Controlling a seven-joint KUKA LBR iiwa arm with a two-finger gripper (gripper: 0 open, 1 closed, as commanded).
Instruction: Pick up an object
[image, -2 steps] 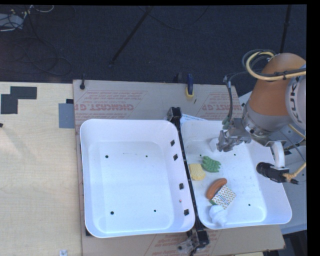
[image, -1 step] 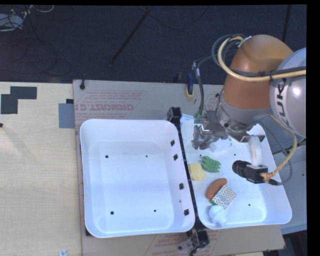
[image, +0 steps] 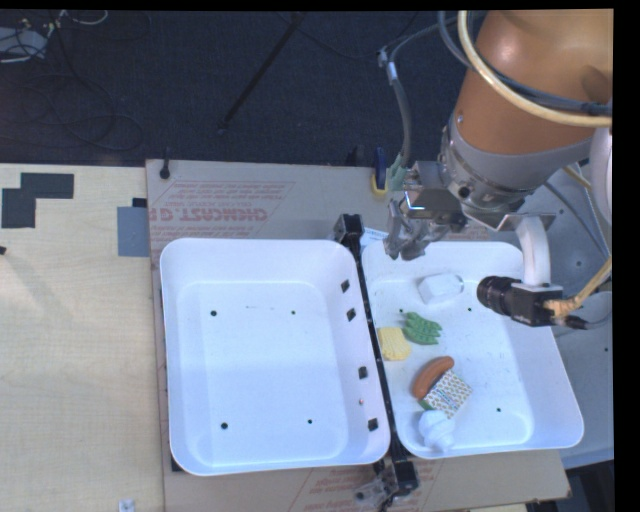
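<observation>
Bench with two shallow white bins; small items lie in the right bin (image: 560, 400): green toy (image: 423, 327), brown sausage (image: 433, 375). Metal two-finger gripper (image: 408, 238) above far rim, grip state unclear; nothing visibly picked yet

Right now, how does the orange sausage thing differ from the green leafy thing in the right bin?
The orange sausage is a smooth, rounded oblong lying at a slant; the green leafy piece is jagged-edged and looks flatter. The sausage touches a checkered packet; the green piece sits beside a yellow item. Both lie loose in the right bin.

Cardboard sheet (image: 215, 205) under white bins (image: 260, 262)
</observation>
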